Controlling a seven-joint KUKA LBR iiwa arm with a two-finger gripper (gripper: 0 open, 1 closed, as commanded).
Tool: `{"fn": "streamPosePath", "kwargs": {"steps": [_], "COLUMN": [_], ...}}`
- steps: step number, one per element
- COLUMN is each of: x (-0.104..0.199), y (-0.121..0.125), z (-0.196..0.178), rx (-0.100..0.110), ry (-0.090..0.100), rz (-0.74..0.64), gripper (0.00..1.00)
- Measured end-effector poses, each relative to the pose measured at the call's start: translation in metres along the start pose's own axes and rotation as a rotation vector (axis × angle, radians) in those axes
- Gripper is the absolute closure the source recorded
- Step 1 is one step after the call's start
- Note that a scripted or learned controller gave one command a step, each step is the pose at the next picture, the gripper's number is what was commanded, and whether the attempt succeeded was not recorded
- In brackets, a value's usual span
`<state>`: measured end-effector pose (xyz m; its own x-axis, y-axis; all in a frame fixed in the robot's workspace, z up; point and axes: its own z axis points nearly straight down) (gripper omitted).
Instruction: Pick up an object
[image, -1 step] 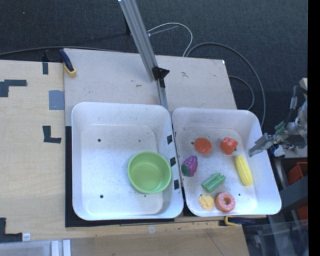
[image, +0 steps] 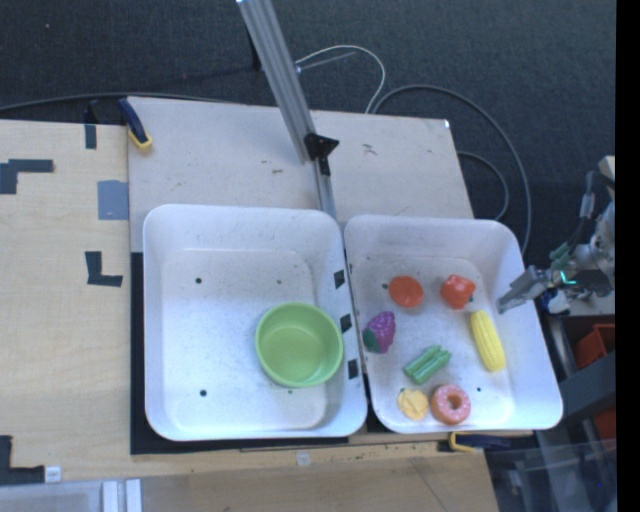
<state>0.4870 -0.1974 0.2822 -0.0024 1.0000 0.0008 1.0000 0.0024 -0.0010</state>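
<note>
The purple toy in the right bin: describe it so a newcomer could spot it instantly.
Start at the right bin, then its left wall. The purple grapes lie there, below the orange tomato and left of the green beans. It is the lone purple piece.

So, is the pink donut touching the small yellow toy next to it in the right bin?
Touching, as far as the camera view shows: the pink donut sits directly against the yellow toy near the right bin's front wall, with no white floor between them.
</note>
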Motion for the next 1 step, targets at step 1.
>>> {"fn": "streamPosePath", "kwargs": {"steps": [1], "x": [-0.0014], "y": [0.0008], "z": [0.0435], "rx": [0.005], "ry": [0.000], "rz": [0.002], "gripper": [0.00]}}
